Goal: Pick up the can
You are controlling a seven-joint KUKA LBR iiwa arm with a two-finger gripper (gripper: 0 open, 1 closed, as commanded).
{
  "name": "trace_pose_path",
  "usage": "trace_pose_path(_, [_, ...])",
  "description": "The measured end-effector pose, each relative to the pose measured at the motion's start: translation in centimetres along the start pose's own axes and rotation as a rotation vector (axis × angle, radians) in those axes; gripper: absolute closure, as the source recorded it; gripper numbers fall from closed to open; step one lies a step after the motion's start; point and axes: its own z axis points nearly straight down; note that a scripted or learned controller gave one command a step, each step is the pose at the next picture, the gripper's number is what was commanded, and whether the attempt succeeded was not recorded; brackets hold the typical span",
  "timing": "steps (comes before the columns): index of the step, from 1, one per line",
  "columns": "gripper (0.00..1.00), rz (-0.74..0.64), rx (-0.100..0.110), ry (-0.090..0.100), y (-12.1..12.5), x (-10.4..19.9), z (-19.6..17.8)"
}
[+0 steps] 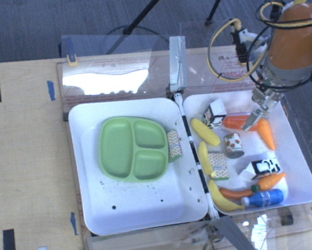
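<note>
The can (pixel 233 144) is small, white with red spots and a grey lid. It stands in the middle of the right bin (pixel 302 157), just right of a corn cob (pixel 205 132). My gripper (pixel 253 121) hangs over the upper right part of that bin, above and to the right of the can and apart from it. Its tip lies between an orange-red vegetable (pixel 234 122) and a carrot (pixel 265 133). Nothing shows held in it.
The right bin also holds a black-and-white box (pixel 216 113), bananas (pixel 204 162), a patterned packet (pixel 219 166), a second box (pixel 265 166), another carrot (pixel 271 181) and a blue bottle (pixel 264 198). The left bin (pixel 92 199) bears a green divided plate (pixel 132 148).
</note>
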Motion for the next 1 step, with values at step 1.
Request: trace_pose_path(1, [0.0,-0.503,-0.006,-0.004,-1.64,-4.12,4.33])
